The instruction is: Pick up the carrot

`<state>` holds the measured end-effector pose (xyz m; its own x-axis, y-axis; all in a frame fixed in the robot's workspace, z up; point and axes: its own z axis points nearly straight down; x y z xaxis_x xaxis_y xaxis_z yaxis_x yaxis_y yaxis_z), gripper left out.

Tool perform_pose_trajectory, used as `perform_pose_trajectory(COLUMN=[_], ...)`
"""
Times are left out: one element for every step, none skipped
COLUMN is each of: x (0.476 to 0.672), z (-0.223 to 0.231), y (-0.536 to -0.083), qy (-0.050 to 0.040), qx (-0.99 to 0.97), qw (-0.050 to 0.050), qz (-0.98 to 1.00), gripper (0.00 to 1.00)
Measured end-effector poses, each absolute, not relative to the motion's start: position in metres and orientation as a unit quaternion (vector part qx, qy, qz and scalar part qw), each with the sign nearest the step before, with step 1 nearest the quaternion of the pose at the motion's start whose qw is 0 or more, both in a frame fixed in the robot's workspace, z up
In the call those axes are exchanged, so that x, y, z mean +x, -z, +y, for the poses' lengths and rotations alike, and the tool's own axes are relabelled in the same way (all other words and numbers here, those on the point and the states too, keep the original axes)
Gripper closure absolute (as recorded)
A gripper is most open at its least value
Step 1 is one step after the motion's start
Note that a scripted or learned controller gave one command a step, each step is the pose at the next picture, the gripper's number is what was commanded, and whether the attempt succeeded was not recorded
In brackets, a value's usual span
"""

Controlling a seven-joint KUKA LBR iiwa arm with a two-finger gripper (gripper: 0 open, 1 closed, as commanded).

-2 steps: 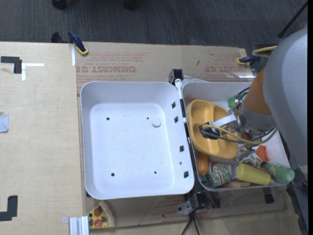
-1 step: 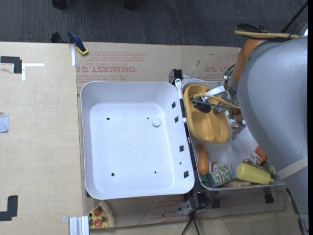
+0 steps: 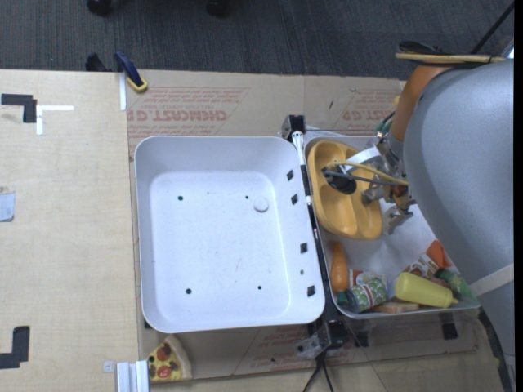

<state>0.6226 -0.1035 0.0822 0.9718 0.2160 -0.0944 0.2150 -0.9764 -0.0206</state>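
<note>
Glossy white plastic bins (image 3: 214,309) sit on matt brown cardboard (image 3: 204,109), beside pale wood-look bench (image 3: 61,243).

A pale wooden bench top (image 3: 57,243) fills the nine o'clock side under even light, brown cardboard (image 3: 212,104) spread across it toward three o'clock, while dark grey carpet (image 3: 270,23) runs along twelve o'clock with black chair castors (image 3: 100,2) at eleven.
</note>
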Motion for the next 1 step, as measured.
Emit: perform_pose_trajectory(x=[0.6148], z=[-0.1062], y=[-0.0845], qy=[-0.0625], qx=[-0.992], qw=[0.006], qz=[-0.109], gripper=[1.0])
